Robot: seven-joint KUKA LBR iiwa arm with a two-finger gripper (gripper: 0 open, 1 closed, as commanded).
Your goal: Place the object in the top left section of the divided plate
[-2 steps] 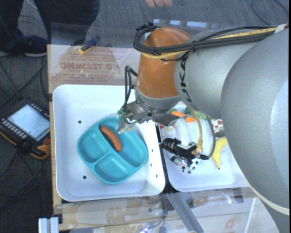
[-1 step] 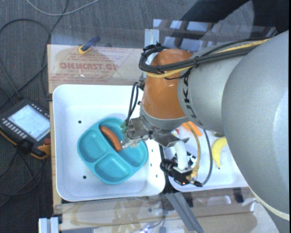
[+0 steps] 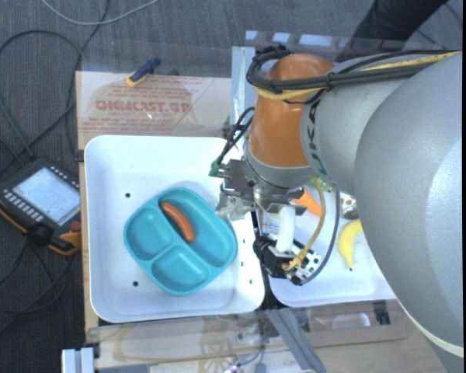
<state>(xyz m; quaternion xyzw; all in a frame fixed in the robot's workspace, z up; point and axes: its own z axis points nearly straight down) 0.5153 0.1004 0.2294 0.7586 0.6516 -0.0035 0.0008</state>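
1. The hand (image 3: 234, 202) sits under the orange-banded arm (image 3: 289, 115); whether it is spread or pressed together cannot be told.
2. The arm covers most of the right bin (image 3: 326, 290), where a banana (image 3: 349, 243) and an orange piece (image 3: 309, 203) peek out.
3. Both bins rest on a table (image 3: 140, 111) above grey carpet, with a pendant (image 3: 37, 200) at left.
4. The sausage (image 3: 178, 219), smooth and brownish-orange, lies in the upper compartment of the glossy teal divided plate (image 3: 144, 239) in the left bin (image 3: 109, 177).
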